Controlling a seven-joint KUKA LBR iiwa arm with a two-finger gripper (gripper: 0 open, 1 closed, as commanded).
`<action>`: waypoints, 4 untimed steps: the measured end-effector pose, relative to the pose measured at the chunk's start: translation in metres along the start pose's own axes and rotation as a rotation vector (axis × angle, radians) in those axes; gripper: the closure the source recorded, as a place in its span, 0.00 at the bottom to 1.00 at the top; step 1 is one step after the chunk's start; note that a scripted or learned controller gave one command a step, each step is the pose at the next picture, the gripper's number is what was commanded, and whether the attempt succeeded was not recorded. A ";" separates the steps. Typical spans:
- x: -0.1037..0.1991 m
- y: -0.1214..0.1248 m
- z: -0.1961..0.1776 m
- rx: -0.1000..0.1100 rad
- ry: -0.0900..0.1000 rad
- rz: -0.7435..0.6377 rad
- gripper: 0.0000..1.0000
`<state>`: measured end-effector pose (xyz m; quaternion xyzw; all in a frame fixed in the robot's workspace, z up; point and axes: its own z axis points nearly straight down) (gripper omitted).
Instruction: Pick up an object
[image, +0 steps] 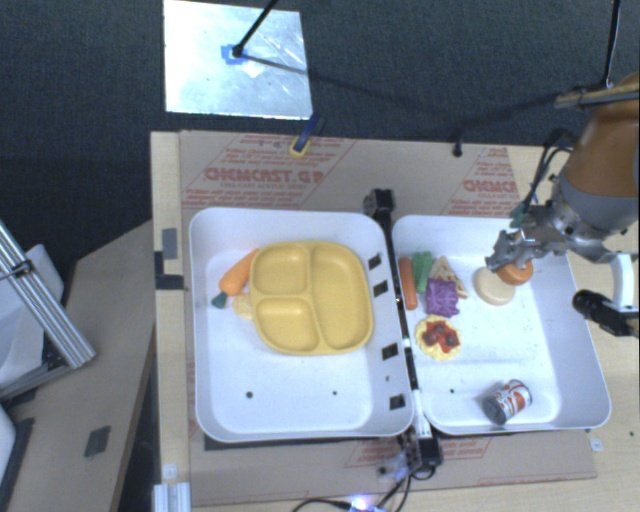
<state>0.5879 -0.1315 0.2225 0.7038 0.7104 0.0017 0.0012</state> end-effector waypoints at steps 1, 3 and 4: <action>0.052 0.028 -0.001 0.000 0.001 -0.001 1.00; 0.104 0.041 -0.011 0.001 0.000 0.003 1.00; 0.095 0.032 -0.005 0.003 -0.002 0.009 1.00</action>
